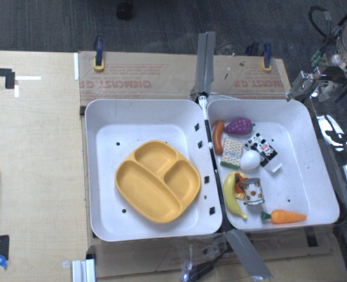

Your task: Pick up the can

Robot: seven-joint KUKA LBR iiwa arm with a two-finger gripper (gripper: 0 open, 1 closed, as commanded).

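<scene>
A: Two bins sit side by side on the tabletop [32, 157]. Where is the can?

B: The can [252, 191] is in the right bin [314, 157], toward its near side, lying just beside a banana [232, 197] on its left. A carrot [285, 217] lies near it, closer to the bin's front edge.

A: And the end effector?

B: The end effector [305, 87] is at the far right corner of the right bin, above the rim, well apart from the can. The can lies down and to the left of it, with most of the bin's floor between them. Whether it is released or clenched, I cannot tell; the metal parts there are too small and cluttered.

A: What else is in that bin?

B: A sausage [218, 137] stands along the left wall, a bunch of grapes [239, 125] beside it, a cracker-like block [232, 150] below them, a white egg [250, 160], and a black-and-white item [262, 148] next to the egg.

A: And the left bin?

B: The left bin [103, 128] holds a yellow plate [157, 181] with three compartments, nothing on it.
</scene>
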